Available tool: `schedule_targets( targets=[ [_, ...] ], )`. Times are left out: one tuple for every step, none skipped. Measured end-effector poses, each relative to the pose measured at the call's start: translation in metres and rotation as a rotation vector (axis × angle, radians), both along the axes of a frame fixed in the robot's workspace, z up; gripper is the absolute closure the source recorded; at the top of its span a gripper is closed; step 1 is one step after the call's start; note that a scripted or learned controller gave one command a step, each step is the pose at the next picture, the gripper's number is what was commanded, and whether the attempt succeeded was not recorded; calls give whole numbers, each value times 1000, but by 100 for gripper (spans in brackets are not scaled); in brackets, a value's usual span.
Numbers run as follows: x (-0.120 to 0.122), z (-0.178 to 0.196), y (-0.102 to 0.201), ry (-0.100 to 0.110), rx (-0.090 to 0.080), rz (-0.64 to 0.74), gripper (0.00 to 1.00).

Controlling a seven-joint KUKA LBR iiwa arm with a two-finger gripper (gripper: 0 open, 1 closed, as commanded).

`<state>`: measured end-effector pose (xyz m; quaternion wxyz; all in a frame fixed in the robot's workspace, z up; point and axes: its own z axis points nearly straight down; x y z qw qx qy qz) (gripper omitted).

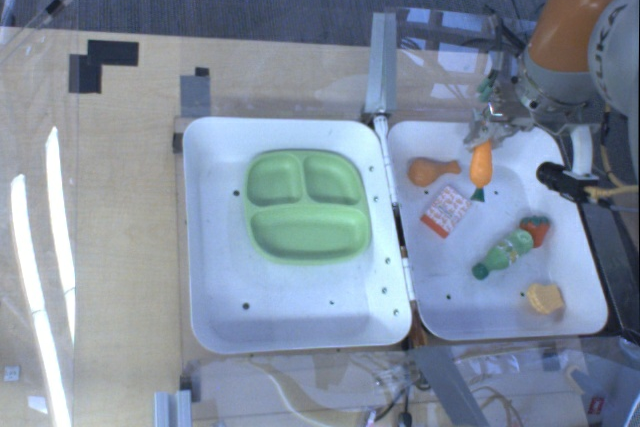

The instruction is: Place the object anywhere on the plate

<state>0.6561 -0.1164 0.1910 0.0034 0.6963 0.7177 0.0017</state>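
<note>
The green three-compartment plate lies in the left white bin. In the right bin, my gripper hangs near the back rim, shut on the thick top end of an orange toy carrot. The carrot points down from the fingertips, its green tip toward the bin floor. Gripper and carrot are well to the right of the plate, across the divider between the bins.
Also in the right bin: a tan drumstick left of the carrot, a red-and-white packet, a green bottle, a red strawberry and a yellow biscuit. A metal post stands behind the divider.
</note>
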Motion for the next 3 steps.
schedule_targets(
  targets=[
    [14, 3, 81, 1, 4, -127, 100],
    [4, -5, 154, 2, 5, -151, 100],
    [4, -5, 154, 2, 5, -151, 0]
  ],
)
